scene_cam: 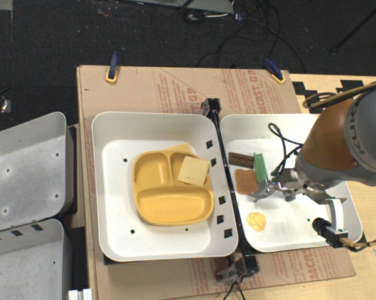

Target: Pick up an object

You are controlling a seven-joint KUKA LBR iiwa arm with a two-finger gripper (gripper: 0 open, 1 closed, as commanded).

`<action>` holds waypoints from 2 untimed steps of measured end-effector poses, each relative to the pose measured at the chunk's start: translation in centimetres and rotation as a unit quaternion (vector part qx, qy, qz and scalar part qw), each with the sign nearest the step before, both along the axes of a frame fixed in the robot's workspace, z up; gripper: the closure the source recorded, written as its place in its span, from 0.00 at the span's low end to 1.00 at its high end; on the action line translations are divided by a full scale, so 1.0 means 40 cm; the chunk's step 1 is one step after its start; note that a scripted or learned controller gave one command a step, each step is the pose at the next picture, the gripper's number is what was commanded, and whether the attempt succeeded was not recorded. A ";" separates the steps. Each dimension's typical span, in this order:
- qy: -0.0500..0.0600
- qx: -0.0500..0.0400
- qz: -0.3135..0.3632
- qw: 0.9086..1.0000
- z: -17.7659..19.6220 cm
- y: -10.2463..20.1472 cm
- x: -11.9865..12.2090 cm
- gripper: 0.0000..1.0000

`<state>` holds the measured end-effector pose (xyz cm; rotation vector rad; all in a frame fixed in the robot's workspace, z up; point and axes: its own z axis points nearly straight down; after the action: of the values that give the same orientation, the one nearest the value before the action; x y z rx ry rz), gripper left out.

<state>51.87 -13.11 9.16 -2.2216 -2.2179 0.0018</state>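
Observation:
The right bin point(298, 232) holds a dark brown bar point(240, 160), a green stick point(260, 166), a flat reddish-brown piece point(244, 181) and a small yellow lump point(256, 221). My gripper point(263, 190) is low in this bin, its tip just right of the reddish-brown piece and below the green stick. The grey arm with its orange band point(331, 142) reaches in from the right. In the left bin point(113, 167), a yellow divided plate point(172, 208) carries a tan block point(193, 170) in its upper right compartment.
A black divider strip point(225, 186) runs between the two bins. Grey metal trays point(25, 161) lie off the bench to the left. Two clamps point(112, 67) hold the cardboard at the back. Black cables point(278, 136) loop over the right bin near the arm.

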 end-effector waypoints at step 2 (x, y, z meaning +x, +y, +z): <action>-0.003 -0.001 0.002 1.000 0.134 0.009 0.011 1.00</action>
<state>52.33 -12.75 14.51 -2.2213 -2.2269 -0.0038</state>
